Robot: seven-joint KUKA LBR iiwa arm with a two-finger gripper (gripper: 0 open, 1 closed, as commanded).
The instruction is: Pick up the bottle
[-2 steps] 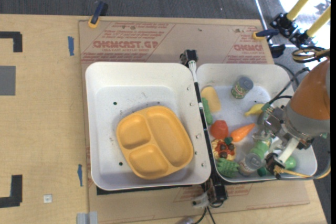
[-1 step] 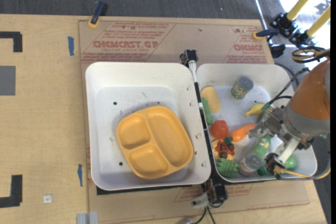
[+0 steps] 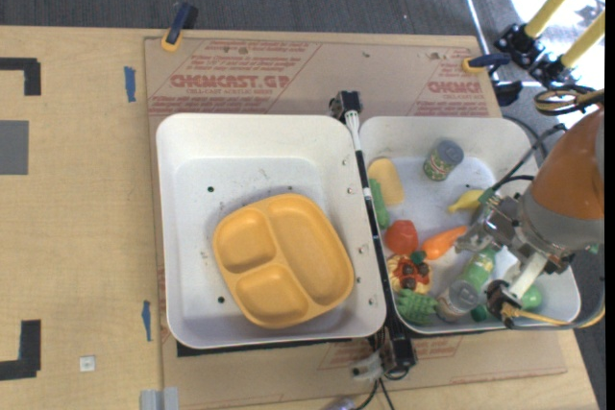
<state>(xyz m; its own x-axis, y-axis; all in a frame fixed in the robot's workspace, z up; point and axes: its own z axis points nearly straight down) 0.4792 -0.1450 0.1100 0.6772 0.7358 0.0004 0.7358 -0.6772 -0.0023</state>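
Observation:
The bottle (image 3: 471,277) is pale green with a grey end and lies tilted in the front part of the right bin (image 3: 509,134). My gripper (image 3: 483,240) hangs right over the bottle's upper end, with the grey wrist and orange band reaching in from the right. The metal gripper parts hide the top of the bottle, and I cannot make out whether it sits between them.
Around the bottle lie a carrot (image 3: 443,242), a red fruit (image 3: 402,235), dark berries (image 3: 413,272), a green piece (image 3: 415,304), a banana (image 3: 467,200), a small can (image 3: 443,159) and a pale yellow piece (image 3: 385,179). The left bin (image 3: 192,158) holds a yellow divided plate (image 3: 282,256).

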